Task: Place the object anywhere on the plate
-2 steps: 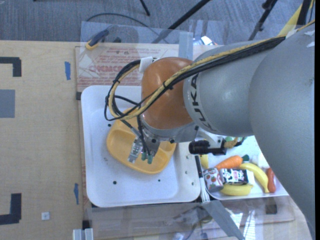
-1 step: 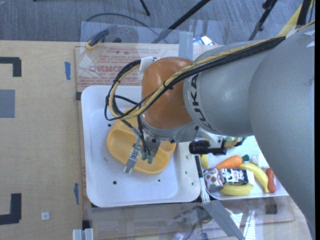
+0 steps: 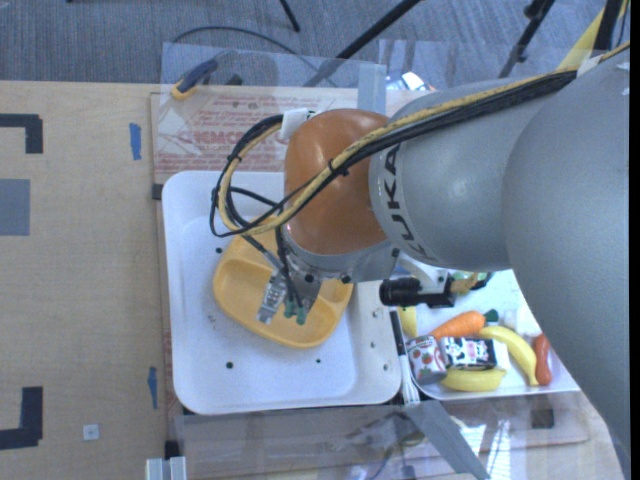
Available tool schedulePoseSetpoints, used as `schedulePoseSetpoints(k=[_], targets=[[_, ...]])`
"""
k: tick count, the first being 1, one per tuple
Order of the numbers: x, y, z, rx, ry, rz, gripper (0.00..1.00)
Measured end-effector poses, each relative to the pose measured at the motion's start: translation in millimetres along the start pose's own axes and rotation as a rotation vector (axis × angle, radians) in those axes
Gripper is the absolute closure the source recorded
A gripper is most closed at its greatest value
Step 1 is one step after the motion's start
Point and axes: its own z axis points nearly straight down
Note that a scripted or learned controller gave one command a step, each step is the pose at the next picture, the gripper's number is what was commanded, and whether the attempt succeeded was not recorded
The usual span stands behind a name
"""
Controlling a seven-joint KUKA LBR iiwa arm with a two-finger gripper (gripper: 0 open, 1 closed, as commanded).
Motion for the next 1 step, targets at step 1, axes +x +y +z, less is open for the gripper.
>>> schedulePoseSetpoints(k=[1], targets=[[0.0, -0.1, 0.2, 0.000, 0.000, 0.000, 0.00]])
